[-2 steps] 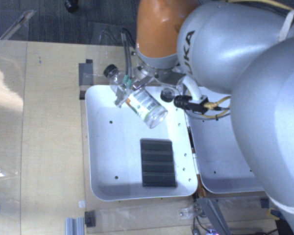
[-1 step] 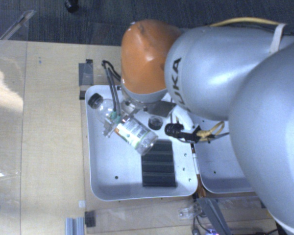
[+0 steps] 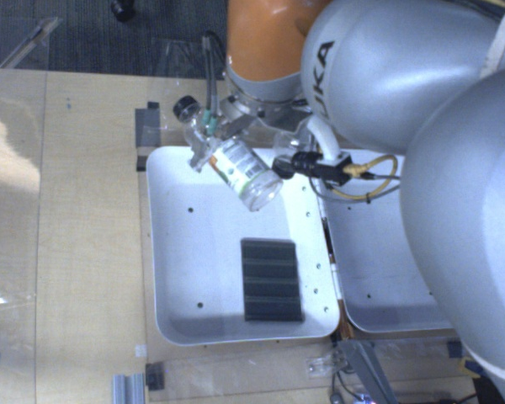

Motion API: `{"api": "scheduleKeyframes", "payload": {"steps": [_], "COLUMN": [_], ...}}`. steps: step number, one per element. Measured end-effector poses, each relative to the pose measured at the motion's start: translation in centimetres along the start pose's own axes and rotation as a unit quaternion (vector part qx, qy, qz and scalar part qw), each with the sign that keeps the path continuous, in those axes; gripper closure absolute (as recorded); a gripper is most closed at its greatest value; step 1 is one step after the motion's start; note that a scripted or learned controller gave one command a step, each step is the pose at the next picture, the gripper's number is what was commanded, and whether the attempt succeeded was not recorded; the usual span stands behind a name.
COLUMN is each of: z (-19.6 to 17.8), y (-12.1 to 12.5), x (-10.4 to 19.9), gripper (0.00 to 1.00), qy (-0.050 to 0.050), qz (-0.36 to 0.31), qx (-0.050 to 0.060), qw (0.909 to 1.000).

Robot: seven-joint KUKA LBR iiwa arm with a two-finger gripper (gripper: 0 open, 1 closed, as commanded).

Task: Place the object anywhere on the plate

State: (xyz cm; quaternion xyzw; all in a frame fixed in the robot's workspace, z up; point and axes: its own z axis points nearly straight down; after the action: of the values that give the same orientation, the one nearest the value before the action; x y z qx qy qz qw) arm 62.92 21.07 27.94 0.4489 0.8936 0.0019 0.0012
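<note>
Light wood tabletop [image 3: 76,251] fills the left side of the frame, with a clear sheet edge running across the upper left and dark carpet-like flooring along the top. Moving right, you hit the left white bin [image 3: 185,310], sitting roughly center. Inside it, toward the lower middle, lies a dark ridged rectangular plate [image 3: 271,280], flat on the bin floor and close to the bin's right wall. Up above that, over the bin's upper edge, the end effector [image 3: 209,146] has its fingers clamped on a clear plastic bottle [image 3: 246,173] with a white label and some green print; the bottle is tilted, its top end up at the fingers and its base pointing down-right. It's lifted off the bin floor, well apart from the plate, above it in the frame. Right behind it is the orange band [image 3: 269,23] of the arm, then the big grey arm [image 3: 404,66] body, with a black connector and yellowish cable [image 3: 366,179] looping just beside the wrist. Farther right, the second white bin [image 3: 379,301] peeks out under the arm.
</note>
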Motion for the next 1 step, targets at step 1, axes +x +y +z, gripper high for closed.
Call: {"api": "scheduleKeyframes", "payload": {"steps": [1], "z": [-0.03], "y": [0.02], "x": [0.01], "gripper": [0.0], "qy": [0.0], "qz": [0.0], "qx": [0.0], "qw": [1.0]}}
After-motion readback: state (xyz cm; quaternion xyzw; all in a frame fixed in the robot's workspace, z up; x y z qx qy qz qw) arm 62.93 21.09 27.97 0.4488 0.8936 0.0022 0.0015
